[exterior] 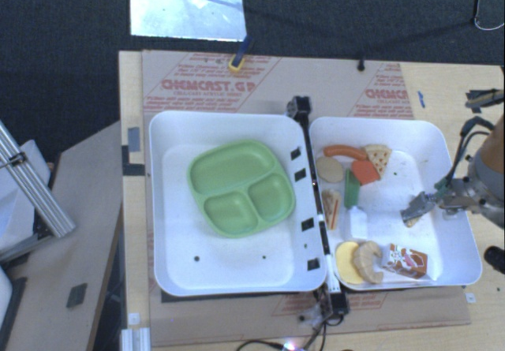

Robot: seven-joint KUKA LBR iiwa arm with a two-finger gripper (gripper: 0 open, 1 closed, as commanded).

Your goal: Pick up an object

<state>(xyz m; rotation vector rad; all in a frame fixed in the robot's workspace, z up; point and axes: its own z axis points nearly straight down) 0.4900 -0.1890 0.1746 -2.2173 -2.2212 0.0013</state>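
i see the food toys in the right bin (454, 184), right of centre in the frame: a sausage (345, 151), cracker (378, 157), red block (364, 172), green piece (351, 192), fries (331, 208), yellow disc (346, 261), bread (368, 260) and brown packet (405, 260). my gripper (413, 210) hangs over the bin's right half, over bare floor, nothing visibly between its fingers; how far apart they are i cannot tell. the left bin (170, 207) holds a green tray (241, 187).

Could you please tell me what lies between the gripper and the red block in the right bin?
In the camera view, only bare white floor of the right bin separates the gripper from the red block.
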